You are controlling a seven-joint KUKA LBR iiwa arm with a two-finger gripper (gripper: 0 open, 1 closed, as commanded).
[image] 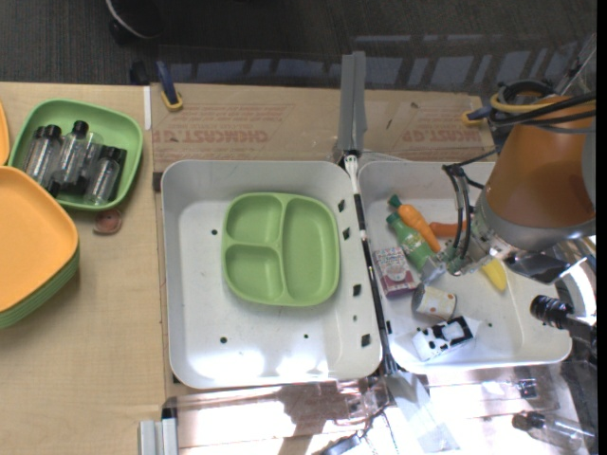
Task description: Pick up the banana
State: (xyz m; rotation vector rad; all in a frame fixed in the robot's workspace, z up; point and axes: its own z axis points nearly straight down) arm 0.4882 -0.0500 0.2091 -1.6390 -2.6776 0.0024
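Banana, a short yellow curved fruit [493, 274], lies just beside the hand [467, 262], on its right, in the right white bin [493, 349]; the hand's state cannot be told. Judged step: final approach, calling for a short sideways shift. A green bottle [413, 245] crowds its left.

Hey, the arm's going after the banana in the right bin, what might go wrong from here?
1. The banana is mostly hidden under the arm's wrist, with a short yellow piece visible, so a grasp may land off-center and slip.
2. Clutter is tight: the green bottle, the carrot and the pink packet lie just left of it, so the end effector might catch one of them instead.
3. The banana sits close to cables hanging by the wrist, which could snag or nudge it.
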